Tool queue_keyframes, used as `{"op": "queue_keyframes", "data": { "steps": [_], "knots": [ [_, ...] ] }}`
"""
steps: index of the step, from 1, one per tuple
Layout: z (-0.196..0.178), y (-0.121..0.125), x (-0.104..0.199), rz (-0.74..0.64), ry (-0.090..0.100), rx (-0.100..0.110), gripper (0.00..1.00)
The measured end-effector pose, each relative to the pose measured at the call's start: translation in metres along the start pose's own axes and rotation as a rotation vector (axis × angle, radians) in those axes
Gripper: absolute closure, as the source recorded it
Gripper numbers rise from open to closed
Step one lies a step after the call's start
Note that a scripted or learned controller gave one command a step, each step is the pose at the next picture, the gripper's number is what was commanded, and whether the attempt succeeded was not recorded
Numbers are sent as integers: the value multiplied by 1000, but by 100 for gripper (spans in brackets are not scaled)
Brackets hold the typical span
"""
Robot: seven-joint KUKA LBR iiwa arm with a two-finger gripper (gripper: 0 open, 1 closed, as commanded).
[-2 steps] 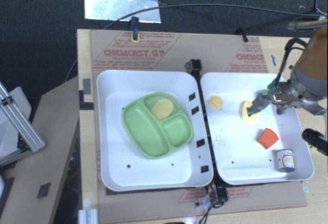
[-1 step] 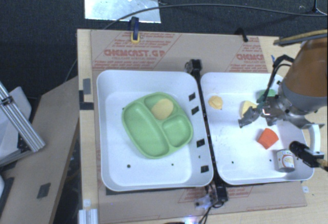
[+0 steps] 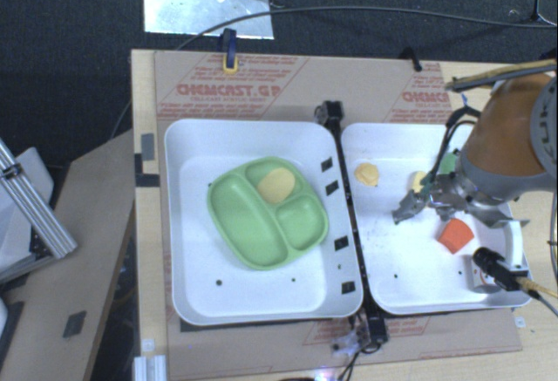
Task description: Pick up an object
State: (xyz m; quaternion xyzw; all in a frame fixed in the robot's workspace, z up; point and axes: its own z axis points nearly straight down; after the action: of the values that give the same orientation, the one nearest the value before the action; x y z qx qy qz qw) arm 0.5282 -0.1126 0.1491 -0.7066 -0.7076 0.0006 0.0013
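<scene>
Down in the right bin point(image 3: 384, 283), the gripper point(image 3: 410, 209) hangs with its jaws apart, clamped on nothing. An orange block point(image 3: 455, 235) lies just right of it, near the bin's right wall; a small yellow piece point(image 3: 367, 173) sits farther off, toward the divider. Bare white floor spreads along the near-left part.

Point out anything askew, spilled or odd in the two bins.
Nothing looks spilled or damaged. The green divided plate sits at a slant in the left bin, with a yellow item in one compartment. In the right bin, a small yellow piece and an orange block lie loose.
</scene>
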Motion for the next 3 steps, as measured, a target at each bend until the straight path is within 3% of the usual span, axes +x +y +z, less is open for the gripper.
{"op": "queue_keyframes", "data": {
  "steps": [1, 2, 3],
  "knots": [
    [59, 6, 6, 0, 0, 1, 0],
    [45, 7, 5, 2, -2, -4, 100],
    [-18, 6, 8, -3, -2, -11, 100]
  ]
}}
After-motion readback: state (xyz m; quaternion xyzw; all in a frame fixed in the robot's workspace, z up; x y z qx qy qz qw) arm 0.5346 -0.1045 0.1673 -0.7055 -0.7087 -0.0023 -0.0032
